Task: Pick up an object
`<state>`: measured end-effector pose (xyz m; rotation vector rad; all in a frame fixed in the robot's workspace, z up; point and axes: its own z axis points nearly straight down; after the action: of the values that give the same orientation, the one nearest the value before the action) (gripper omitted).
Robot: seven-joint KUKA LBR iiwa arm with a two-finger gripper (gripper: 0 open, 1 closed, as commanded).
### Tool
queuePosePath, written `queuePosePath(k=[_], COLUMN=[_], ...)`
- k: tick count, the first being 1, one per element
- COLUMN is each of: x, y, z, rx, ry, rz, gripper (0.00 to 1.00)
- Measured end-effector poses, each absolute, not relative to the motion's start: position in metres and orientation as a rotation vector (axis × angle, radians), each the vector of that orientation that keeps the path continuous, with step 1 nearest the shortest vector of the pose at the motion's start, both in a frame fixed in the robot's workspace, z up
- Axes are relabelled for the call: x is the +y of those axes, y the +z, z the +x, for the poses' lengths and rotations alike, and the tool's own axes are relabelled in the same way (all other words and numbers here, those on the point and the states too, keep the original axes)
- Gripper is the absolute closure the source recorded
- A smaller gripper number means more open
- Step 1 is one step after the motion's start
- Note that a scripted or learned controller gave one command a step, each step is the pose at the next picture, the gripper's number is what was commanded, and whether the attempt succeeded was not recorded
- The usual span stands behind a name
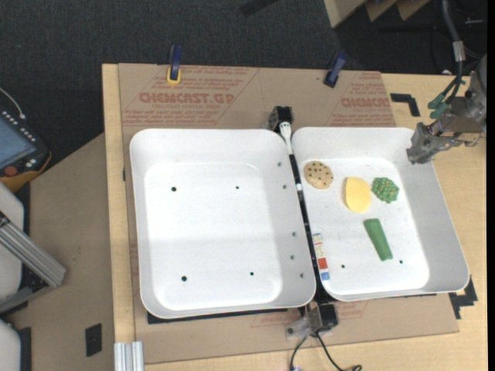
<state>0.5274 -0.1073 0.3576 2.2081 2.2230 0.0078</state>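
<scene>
Nearest the camera, at the front edge of the right bin (445,230), a small card with red and blue marks (320,255) lay flat against the divider. Just behind it a green stick (378,239) lay slantwise on the bin floor, well clear of the walls. Looked light, stiff, narrow; best taken across its short width at mid-length.

Further back, a yellow lump (357,195) sat touching or just beside a bumpy green ball (385,189). Yellow one looked smooth, rounded, likely slippery; crowding by its neighbour would make a clean grasp awkward. Left of these, apart, a tan speckled cookie (318,175) lay flat: thin, little height to grip, probably the hardest to lift.

Left bin (147,207) held only small dark dots on its floor.

Farthest back, at the right bin's far right corner, the gripper (418,150) hung over the rim. Nothing seen between its fingers; whether they stood wide or narrow could not be told at this angle.
</scene>
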Motion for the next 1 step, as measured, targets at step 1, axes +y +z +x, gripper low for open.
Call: queuePosePath(k=[1], x=[-0.1592], y=[0.3362], z=[0.4891], rx=[2.219], ry=[-0.003], rz=[2.227], gripper=[1.0])
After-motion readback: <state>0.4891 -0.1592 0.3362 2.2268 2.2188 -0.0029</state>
